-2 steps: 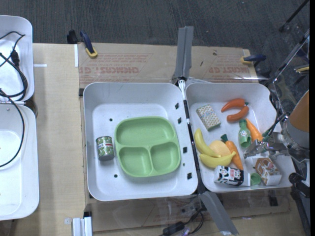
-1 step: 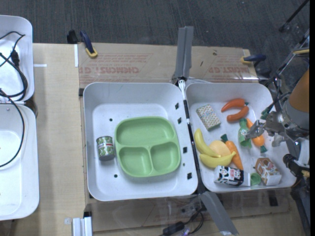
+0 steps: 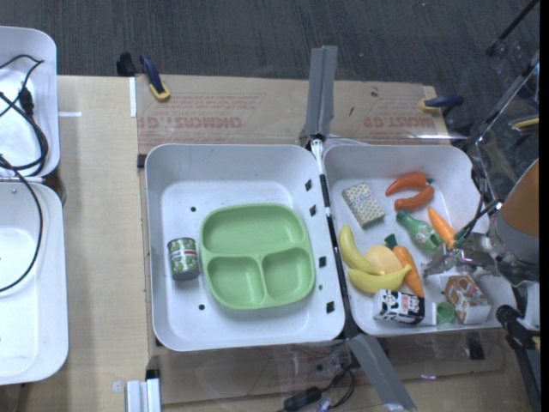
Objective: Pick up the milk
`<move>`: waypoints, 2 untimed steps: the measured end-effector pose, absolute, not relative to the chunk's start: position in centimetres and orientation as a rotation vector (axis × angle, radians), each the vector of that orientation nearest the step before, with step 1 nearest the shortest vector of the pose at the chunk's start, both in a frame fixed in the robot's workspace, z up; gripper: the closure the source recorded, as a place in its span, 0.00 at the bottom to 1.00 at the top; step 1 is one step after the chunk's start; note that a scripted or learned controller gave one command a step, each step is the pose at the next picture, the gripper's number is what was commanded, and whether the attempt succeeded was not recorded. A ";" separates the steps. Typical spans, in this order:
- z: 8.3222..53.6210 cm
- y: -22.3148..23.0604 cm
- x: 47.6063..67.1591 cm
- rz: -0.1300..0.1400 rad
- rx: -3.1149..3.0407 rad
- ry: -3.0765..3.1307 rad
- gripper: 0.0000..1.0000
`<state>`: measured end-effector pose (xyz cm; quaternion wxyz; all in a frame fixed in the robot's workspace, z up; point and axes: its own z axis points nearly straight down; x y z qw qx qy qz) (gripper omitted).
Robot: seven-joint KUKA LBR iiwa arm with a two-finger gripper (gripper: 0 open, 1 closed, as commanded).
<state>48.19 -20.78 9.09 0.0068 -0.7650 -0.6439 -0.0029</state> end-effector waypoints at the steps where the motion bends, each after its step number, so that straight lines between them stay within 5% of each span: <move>1: 10.1 -21.2 48.2 -0.003 -2.406 -2.013 1.00; 2: 10.0 -20.8 48.3 -0.007 -2.395 -2.015 0.00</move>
